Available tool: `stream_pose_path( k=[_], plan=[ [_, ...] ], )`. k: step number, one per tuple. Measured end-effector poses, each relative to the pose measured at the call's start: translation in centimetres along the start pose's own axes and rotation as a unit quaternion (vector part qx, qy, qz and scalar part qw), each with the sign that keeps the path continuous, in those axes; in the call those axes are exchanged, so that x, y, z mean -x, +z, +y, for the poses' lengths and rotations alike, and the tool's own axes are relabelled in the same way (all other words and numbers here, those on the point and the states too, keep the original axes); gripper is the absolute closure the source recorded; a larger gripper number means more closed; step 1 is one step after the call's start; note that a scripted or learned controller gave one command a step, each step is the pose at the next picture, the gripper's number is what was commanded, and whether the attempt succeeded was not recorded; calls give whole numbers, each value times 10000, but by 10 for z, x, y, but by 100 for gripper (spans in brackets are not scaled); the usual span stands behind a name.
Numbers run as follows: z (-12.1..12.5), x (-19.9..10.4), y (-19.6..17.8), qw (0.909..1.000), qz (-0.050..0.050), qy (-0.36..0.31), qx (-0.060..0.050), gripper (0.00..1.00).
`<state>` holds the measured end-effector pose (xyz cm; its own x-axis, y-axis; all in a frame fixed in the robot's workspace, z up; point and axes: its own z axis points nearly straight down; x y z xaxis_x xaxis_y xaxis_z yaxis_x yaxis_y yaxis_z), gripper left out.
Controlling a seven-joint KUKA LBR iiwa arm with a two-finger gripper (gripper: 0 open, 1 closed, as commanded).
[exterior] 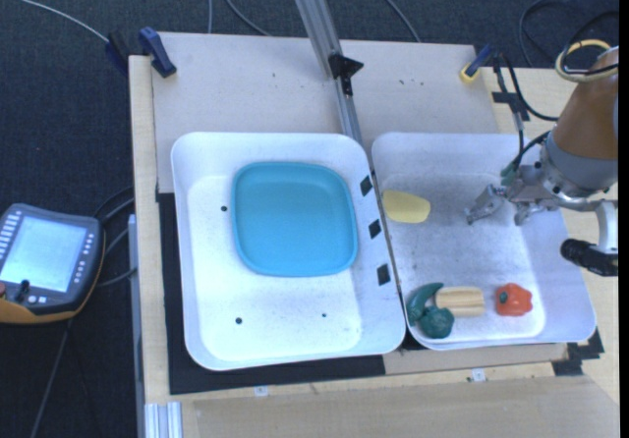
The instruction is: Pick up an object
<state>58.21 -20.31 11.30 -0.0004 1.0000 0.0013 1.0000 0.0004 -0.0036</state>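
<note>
In the right bin (pixel 565 249) lie a yellow lemon-shaped piece (pixel 406 207) near the left wall, and along the front wall a green piece (pixel 429 310), a tan block (pixel 460 301) and a red pepper-like piece (pixel 512 300). My gripper (pixel 497 215) hangs over the bin's right half, to the right of the yellow piece and above the red one in the image. Its fingers are spread open with nothing between them.
The left bin (pixel 201 259) holds a light blue square plate (pixel 295 218). A metal pole (pixel 313 4) slants down to the divide between the bins. Clamps sit at the bench's back corners, and a teach pendant (pixel 44 259) lies off the bench at the left.
</note>
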Motion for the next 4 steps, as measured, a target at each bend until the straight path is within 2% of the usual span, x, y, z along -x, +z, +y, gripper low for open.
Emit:
stream_pose_path(
  k=[1, 3, 4],
  plan=[
    [1, 1, -13, 10000, -8, 1, 28, 100],
    [-8, -9, -122, 10000, -12, 0, 42, 100],
    [-8, -9, -142, 10000, -9, 1, 31, 100]
  ],
)
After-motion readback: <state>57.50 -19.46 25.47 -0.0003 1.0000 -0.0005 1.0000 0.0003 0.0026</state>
